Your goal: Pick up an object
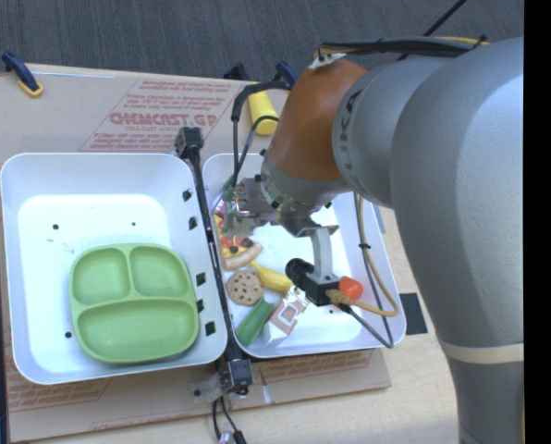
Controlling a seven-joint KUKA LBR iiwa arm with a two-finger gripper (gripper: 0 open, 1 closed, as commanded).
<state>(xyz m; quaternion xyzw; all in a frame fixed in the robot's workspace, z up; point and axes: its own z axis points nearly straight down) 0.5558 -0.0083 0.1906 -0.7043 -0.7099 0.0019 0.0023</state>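
- Right bin (373, 336): shallow, white, and holding every loose candidate for the pick. They are clustered in its 7 to 9 o'clock part, against the wall it shares with the left bin.
- Gripper (242, 203): low inside the right bin at its 10 o'clock corner, under the orange wrist band. The wrist hides it, so I cannot tell whether it is spread or pressed together. No item is seen held in it.
- Toy pizza slice (238, 247): flat on the bin floor at 6 o'clock from the gripper, just beside it. It is judged the nearest target.
- Cookie (245, 288): round, brown and speckled, at 6 o'clock from the gripper beyond the slice. It touches or nearly touches the yellow piece.
- Yellow piece (274, 278): elongated, at 5 o'clock from the gripper, with its long axis running roughly 10 to 4 o'clock.
- Green vegetable (254, 322): at 6 o'clock, farthest of the set, near the bin's 6 o'clock wall, with its long axis running roughly 1 to 7 o'clock.
- Red-and-white packet (289, 313): just beside the green vegetable, at its 2 o'clock.
- Left bin (17, 248): holds a green divided plate (133, 302), well apart from the gripper at 8 o'clock.
- Judgement: the coming move is a short shift toward 6 o'clock, then a descent on the slice.
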